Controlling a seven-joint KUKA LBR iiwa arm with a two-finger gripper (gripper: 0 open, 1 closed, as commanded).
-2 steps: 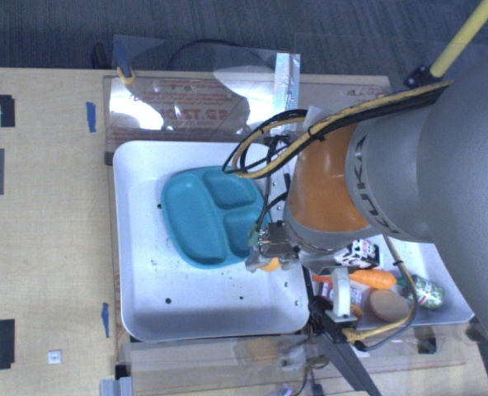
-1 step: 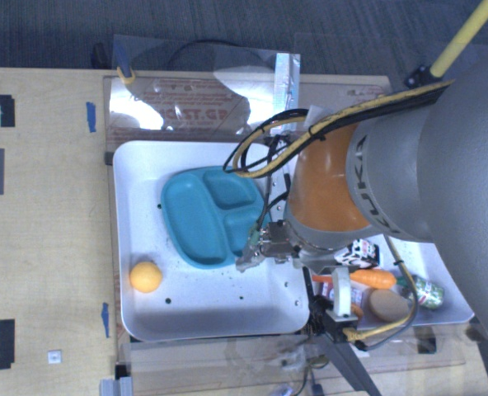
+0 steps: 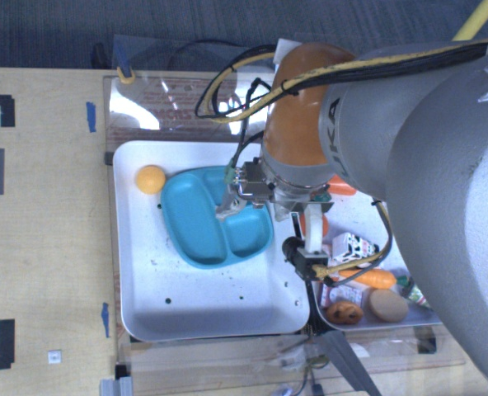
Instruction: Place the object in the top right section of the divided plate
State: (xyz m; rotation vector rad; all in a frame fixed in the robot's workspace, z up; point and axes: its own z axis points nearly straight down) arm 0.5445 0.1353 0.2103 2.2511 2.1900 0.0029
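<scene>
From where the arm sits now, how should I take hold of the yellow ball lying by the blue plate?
Grip the yellow ball across its widest middle, coming straight down from above. It is round, so any finger line works, but it lies in the white bin's corner beside the blue divided plate. Probably set the fingers along the free gap, not toward plate or wall.

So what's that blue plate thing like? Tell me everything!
The blue divided plate looks like smooth plastic, rounded, with raised ridges splitting it into sections: one long one on the left and smaller ones on the right. It lies flat in the left white bin. The end effector hangs over its upper right part. An orange ball sits just beside it.
</scene>
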